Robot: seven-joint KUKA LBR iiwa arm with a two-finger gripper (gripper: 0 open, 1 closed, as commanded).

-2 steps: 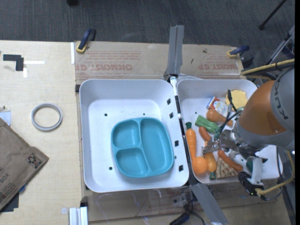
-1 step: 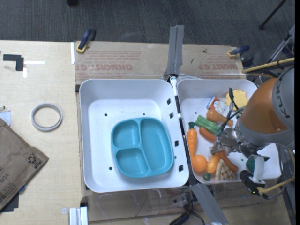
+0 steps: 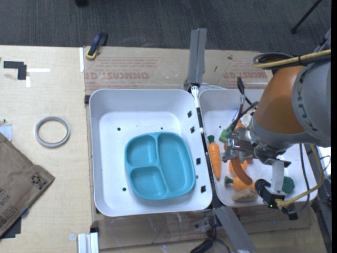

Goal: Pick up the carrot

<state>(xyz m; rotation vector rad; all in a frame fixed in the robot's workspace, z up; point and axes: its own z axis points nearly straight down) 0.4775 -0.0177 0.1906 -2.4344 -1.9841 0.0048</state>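
While the two white bins sit side by side with their inner walls touching, we see most of the open room in the left bin [image 3: 105, 141], where a teal divided plate [image 3: 159, 165] lies on the floor toward the near right, leaving bare white floor along its far and left sides. We find the right bin [image 3: 210, 101] far more crowded: the arm [image 3: 292, 104] covers much of it from the right, with the orange band above the wrist spread over the bin's far right part. Along the right bin's left wall, just beside the divider, lies the carrot [image 3: 214, 159], its length running far to near, green top at the far end. It has a narrow strip of white floor on its right and the wall tight on its left. Near it to the right we see a brown sausage-like piece [image 3: 238, 169], an orange piece [image 3: 242, 183], a pale bread-like piece [image 3: 244, 196] at the near wall and a green item [image 3: 287, 184] further right.

We place the gripper [image 3: 235, 144] low over the clutter, just right of the carrot, cables trailing round it. We cannot tell how far it is parted, nor whether anything sits in it; the carrot lies apart from it on the floor.
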